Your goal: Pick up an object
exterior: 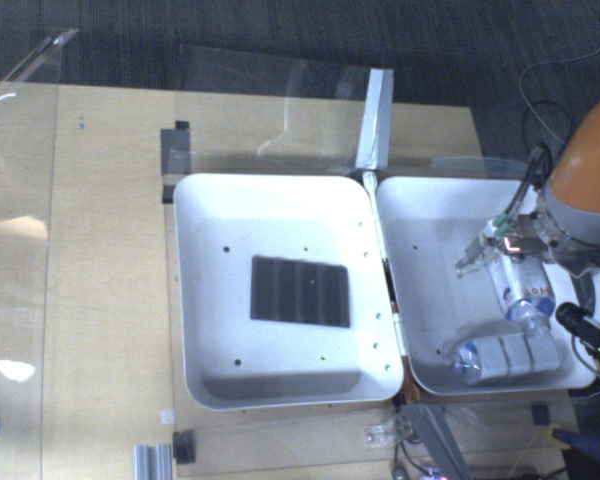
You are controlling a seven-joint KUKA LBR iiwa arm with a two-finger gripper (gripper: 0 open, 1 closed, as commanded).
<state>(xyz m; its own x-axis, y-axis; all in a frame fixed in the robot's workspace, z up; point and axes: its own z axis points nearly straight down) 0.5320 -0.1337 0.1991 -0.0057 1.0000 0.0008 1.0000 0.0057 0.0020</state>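
Nearest you, two bottles [510,353] lie in the right bin [420,268], the gripper [495,243] hovering just above them, its spread unreadable; judged mid-approach, your next move calls for descent onto one bottle.

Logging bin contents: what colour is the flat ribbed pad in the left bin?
Dark grey to black, with lengthwise ridges, clearest in the camera view.

The tabletop [90,298] looks like pale, matt wood. Both bins, left [205,218] and right [420,208], look like smooth white plastic with a faint sheen. Two clear plastic bottles [510,353] lie in the right bin. A dark ribbed matt panel [300,291] lies in the left bin.
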